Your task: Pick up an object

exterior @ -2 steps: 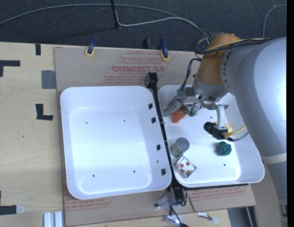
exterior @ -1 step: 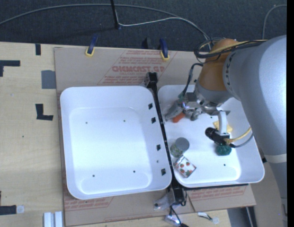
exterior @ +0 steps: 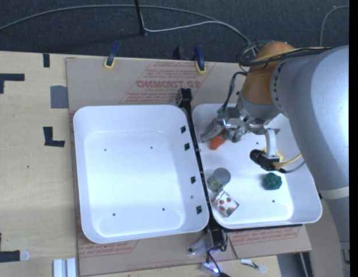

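We find the pincer (exterior: 223, 130) low over the far left part of the right bin (exterior: 253, 203), close to the wall it shares with the left bin (exterior: 132, 172). A small orange-red object (exterior: 216, 143) lies directly at its tip, touching it or very nearly so. We cannot tell whether the pincer is apart or together, since the wrist hardware covers the tip from this angle. Nor can we confirm that the orange-red object is clamped.

Three other candidates rest on the floor of the same bin. A grey cylinder (exterior: 218, 179) stands near the shared wall. A red-and-white patterned packet (exterior: 226, 204) lies just beside it, toward the near edge. A green lump (exterior: 272, 181) sits well apart to the right.

Assessment: the approach appears complete (the pincer sits at the level of the object), but no lift is evident. We judge that a secure grip and a raise clear of the bin are outstanding. On this evidence, the task is not yet done.
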{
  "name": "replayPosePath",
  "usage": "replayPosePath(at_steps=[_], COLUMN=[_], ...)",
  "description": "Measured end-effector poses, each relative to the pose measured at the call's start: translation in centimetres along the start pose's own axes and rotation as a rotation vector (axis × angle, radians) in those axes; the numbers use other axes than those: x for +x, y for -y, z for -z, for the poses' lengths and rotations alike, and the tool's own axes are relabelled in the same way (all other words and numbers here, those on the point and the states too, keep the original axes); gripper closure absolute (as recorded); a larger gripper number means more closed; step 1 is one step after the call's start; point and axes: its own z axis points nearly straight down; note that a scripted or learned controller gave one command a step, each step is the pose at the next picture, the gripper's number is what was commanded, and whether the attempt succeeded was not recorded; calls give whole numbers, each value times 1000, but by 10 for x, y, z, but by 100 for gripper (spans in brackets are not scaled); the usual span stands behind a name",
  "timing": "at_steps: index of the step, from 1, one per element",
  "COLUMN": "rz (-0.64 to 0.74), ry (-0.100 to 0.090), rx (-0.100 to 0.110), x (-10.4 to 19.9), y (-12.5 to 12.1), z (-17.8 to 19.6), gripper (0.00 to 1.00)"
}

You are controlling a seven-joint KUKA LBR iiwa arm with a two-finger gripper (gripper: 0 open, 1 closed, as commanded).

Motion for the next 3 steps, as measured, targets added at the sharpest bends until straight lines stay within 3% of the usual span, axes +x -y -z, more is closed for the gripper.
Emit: replayPosePath(at_steps=[1, 2, 3], rz=[-1, 0, -1], ry=[1, 0, 1], rx=[-1, 0, -1], x=[4, 3, 4], y=[12, -4, 10], z=[1, 0, 1], gripper=[0, 0, 0])
